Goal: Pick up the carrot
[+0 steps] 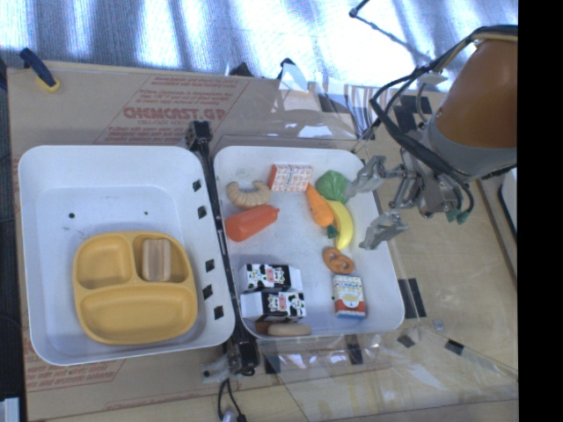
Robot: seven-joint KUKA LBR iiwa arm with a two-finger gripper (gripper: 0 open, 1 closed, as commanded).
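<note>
Yellow tray (132,310): smooth moulded plastic, three wells, in the left bin (53,174).
Carrot (320,206): short orange taper with leafy green top (332,185), lying in the right bin (378,275), touching the banana (342,226).
Tool (376,205): fingers spread wide, empty, at the bin's right rim.
Approach: likely best to straddle the carrot's narrow width, clear of the banana.

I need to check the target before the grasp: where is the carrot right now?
The carrot lies in the right bin, in its upper right part, just below the green leafy piece and against the banana.
</note>
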